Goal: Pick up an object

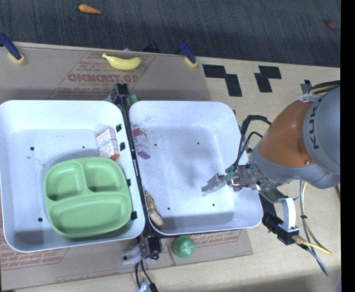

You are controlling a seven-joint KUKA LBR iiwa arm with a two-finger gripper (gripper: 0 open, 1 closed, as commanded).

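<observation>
Camera view: my gripper [214,185] hovers in the right bin [183,111], jaw state unclear, holding nothing visible. I judge I'm still approaching; next, pick a target.

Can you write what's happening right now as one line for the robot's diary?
gripper: over right bin, holding nothing seen | green tray: left bin | banana: outside bins

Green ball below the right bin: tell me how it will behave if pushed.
The green ball looks round and smooth, so it would probably roll at a light push. It sits on flat cardboard beside the bin wall, which might stop it on that side only.
</observation>
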